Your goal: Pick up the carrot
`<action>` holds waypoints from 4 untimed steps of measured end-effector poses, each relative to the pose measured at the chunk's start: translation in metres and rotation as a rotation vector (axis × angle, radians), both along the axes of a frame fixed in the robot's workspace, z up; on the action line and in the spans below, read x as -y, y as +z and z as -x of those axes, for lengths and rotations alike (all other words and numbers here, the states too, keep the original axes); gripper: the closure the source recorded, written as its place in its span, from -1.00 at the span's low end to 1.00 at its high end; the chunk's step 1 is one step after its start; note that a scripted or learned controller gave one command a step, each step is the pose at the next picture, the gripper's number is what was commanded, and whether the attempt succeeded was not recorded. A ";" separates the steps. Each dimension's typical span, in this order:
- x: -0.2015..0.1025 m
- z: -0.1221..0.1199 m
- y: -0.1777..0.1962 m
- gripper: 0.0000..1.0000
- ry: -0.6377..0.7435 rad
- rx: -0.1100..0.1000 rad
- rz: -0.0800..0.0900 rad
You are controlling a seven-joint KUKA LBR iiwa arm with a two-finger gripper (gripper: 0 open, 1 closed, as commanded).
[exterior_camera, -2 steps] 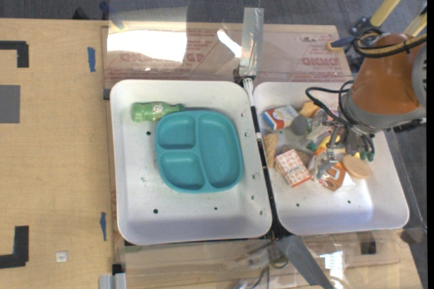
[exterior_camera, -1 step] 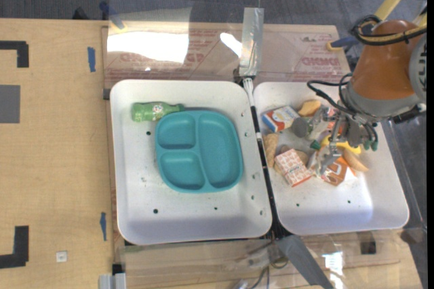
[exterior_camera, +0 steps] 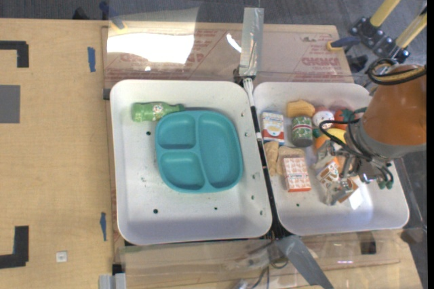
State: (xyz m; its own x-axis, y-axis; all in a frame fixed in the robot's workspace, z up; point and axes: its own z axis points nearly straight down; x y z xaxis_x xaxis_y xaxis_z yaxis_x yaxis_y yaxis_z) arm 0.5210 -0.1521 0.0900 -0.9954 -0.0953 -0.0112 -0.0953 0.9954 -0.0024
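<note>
Cluttered at the surface's right bin (exterior_camera: 390, 216), the carrot is unclear; whether the claw (exterior_camera: 342, 179) is spread, I cannot tell.

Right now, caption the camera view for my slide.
Arm's gripper low over cluttered right bin; teal plate in left bin.

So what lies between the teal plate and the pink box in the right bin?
In the camera view, past the teal plate come the two bins' adjoining rims, then a pale tan packet right beside the pink box.
</note>
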 end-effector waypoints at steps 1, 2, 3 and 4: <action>-0.005 -0.072 -0.001 -1.00 0.245 0.001 0.002; 0.003 -0.113 -0.002 -1.00 0.241 -0.001 0.001; 0.002 -0.117 0.014 1.00 0.238 0.015 0.002; 0.075 -0.081 0.129 1.00 0.047 0.006 0.006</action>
